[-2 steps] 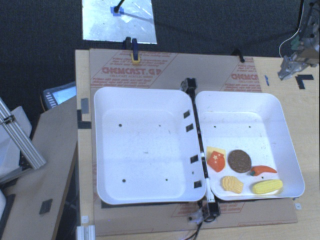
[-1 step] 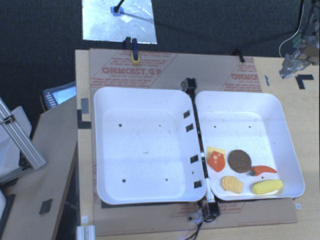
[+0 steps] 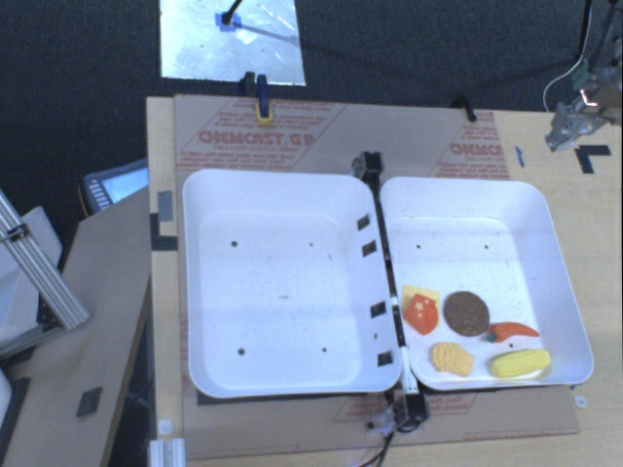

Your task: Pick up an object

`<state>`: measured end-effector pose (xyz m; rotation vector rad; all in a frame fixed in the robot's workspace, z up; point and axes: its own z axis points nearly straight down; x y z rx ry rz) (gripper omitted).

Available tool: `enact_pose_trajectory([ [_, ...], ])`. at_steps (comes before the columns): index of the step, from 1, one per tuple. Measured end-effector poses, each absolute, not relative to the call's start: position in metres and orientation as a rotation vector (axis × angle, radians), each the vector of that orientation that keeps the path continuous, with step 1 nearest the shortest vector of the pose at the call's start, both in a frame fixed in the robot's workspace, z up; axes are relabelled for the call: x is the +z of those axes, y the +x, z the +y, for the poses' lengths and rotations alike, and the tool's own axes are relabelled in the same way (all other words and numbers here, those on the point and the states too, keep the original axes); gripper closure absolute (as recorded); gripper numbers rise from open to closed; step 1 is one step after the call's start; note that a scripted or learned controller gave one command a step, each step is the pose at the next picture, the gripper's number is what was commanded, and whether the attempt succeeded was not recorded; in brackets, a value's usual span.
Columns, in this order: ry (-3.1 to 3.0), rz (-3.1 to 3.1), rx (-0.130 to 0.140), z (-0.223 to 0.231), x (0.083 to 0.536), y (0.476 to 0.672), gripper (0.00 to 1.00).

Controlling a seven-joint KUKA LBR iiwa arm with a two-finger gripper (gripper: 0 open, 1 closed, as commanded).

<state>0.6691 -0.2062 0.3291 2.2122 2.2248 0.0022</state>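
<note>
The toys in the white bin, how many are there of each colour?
Yellow: 2, the corn cob and the ridged yellow piece
Red and yellow: 1, the wedge
Brown: 1, the round disc
Red: 1, the chili pepper
Total: 5, all in the right bin

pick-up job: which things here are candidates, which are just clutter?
Candidates, all in the right bin:
brown disc
red and yellow wedge
red pepper
corn cob
ridged yellow piece

Clutter:
left bin
foil sheet
yellow clamp
</note>
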Motion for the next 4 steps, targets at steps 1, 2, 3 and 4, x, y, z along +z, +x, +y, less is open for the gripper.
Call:
enact_pose_trajectory([
  [1, 2.212, 2.225, 0.002, -0.206, 0.336, 0.669, 1.0],
  [2, 2.212, 2.224, 0.002, -0.206, 0.344, 0.669, 1.0],
  [3, 2.213, 2.224, 0.002, -0.206, 0.35, 0.669, 1.0],
  [4, 2.212, 2.224, 0.003, -0.206, 0.358, 0.669, 1.0],
])
